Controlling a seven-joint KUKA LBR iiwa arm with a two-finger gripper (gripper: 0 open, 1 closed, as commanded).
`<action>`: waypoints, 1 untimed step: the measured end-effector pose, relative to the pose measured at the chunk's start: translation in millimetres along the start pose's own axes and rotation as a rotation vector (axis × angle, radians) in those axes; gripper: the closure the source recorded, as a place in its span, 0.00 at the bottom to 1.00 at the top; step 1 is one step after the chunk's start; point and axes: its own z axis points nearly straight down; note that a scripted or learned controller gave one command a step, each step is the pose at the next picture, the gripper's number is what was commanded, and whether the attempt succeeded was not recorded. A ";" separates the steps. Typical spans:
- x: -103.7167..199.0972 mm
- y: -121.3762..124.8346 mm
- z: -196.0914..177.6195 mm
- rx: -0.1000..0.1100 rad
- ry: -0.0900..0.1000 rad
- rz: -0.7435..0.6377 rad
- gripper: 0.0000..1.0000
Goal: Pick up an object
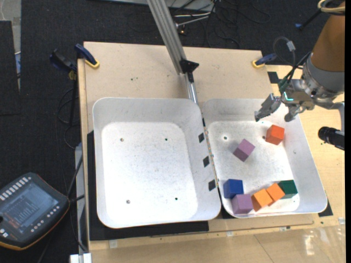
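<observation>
Dark carpet floor (44, 15) around tan table (142, 70); cables (192, 18) at top, handheld screen unit (27, 210) lower left.

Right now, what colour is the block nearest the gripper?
Orange: the block lies just below the gripper in the right bin, clearest in the camera view.

A tan wooden board (164, 70) covers the bench, lying on dark carpet (44, 15). Two blue-and-yellow clamps grip its upper corners, one at the upper left (85, 56) and one at the upper right (263, 61). A grey metal pole (167, 26) slants down from the top of the frame toward the middle of the board. Loose black cables (197, 18) lie on the carpet just right of the pole. In the lower left corner rests a grey handheld control pad with a screen (27, 210).
</observation>
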 end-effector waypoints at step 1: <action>-0.2 0.6 -2.1 -0.004 -0.001 0.000 0.00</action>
